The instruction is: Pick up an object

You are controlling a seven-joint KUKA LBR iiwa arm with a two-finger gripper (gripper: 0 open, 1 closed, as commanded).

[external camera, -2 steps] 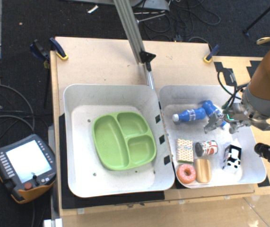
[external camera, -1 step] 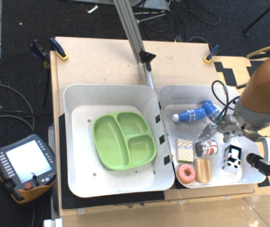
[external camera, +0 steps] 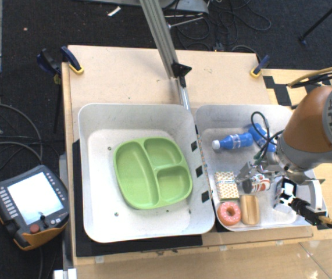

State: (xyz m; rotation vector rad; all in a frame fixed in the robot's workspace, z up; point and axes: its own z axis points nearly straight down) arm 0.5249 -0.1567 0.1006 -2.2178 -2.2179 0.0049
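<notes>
Hand [external camera: 256, 176] sits low in the near half of the right bin [external camera: 224, 120], as seen on my feed from the overhead camera. It hangs directly over a small red-white thing [external camera: 263, 184]. From this angle I cannot tell whether the hand is spread or pressed together, nor whether it touches that thing. The arm [external camera: 312, 127], grey with an orange band, reaches in from the right and covers the bin's right side.

Around the hand, a blue bottle [external camera: 234, 142] lies on its side toward the far end of the bin, its white cap pointing left. A checkered packet [external camera: 226, 185] lies just left of the hand. At the near wall a pink doughnut [external camera: 230, 213] lies beside a tan block [external camera: 249, 209], close enough that I cannot say whether they touch. The block lies just on the near side of the red-white thing.

In the left bin [external camera: 96, 150] a green plate [external camera: 153, 172] with three compartments lies flat near the middle. Both bins rest side by side on the pale tabletop [external camera: 125, 77], which has a left clamp [external camera: 71, 61] and a right clamp [external camera: 259, 66] at its far corners. A metal pole [external camera: 159, 34] slants down toward the seam between the bins. A pendant [external camera: 29, 205] lies off the tabletop at left, on the dark floor.
</notes>
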